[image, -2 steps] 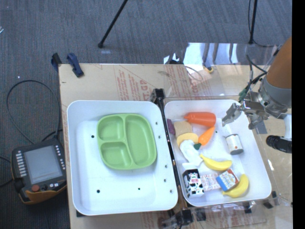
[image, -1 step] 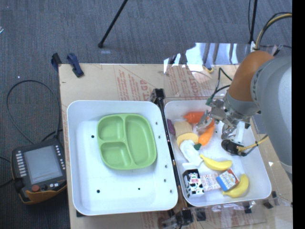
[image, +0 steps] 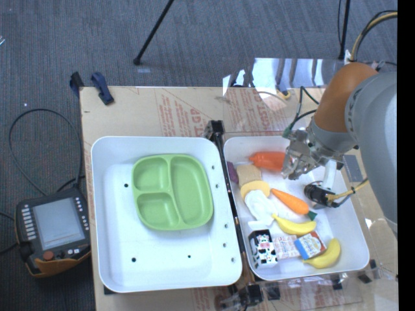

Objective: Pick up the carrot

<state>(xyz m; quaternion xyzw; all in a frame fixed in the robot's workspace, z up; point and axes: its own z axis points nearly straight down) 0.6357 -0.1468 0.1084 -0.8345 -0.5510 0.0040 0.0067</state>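
Here, gripper (image: 297, 167): hung over the right bin (image: 353, 229); fingers' gap cannot be told.
Carrot (image: 290, 201): laid in the right bin, just near of the gripper, beside a banana (image: 295, 225).

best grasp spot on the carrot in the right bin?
Grip the carrot mid-body from above, fingers across its long axis. It lies flat on a diagonal, thick end toward the gripper, green tip at lower right. A banana lies close below, so avoid the tip.
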